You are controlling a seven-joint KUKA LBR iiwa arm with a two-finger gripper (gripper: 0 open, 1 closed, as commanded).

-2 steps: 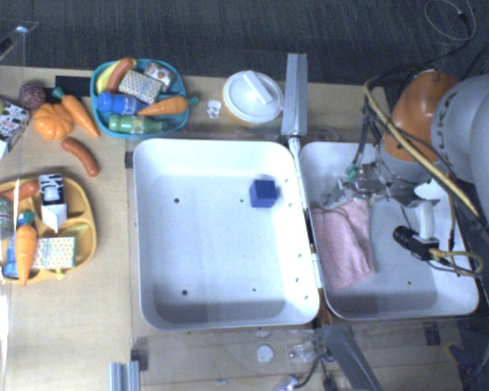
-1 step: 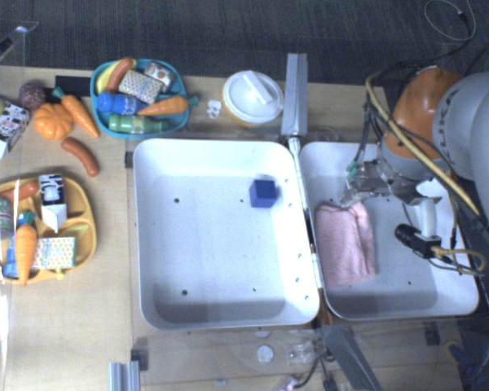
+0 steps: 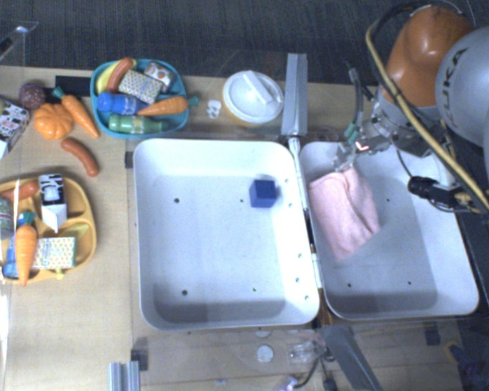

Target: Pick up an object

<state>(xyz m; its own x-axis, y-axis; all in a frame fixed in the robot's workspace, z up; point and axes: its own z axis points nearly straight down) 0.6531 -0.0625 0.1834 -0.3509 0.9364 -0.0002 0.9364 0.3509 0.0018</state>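
Seeing the arm (image 3: 460, 63) come in from the upper right of the frame, wrist angled down toward the top left corner of the right bin (image 3: 440, 300). Gripper (image 3: 348, 160) sits right at the upper end of the pink cloth (image 3: 345, 212). The cloth's top corner looks pulled up into a point at the gripper, so I read it as pinched on the cloth, though the tips themselves are small and partly hidden by wrist hardware. The rest of the cloth lies bunched on the bin floor in the left half of the right bin, close to the divider between the bins.

Left bin (image 3: 171, 300) holds one blue cube (image 3: 263, 192), upper right part of its floor, well apart from the cloth and the gripper.

Outside the bins: white lidded bowl (image 3: 253, 96) at top centre, just above the left bin. Blue basket (image 3: 179, 120) of toy food sits to its left. Yellow tray (image 3: 83, 218) with more toy food and small boxes is at the left edge, mid frame. Loose toy pumpkin (image 3: 51, 120), carrot (image 3: 83, 116) and sausage (image 3: 81, 156) lie on the bench in the upper left. Black and yellow cables (image 3: 407, 96) loop around the wrist over the right bin.
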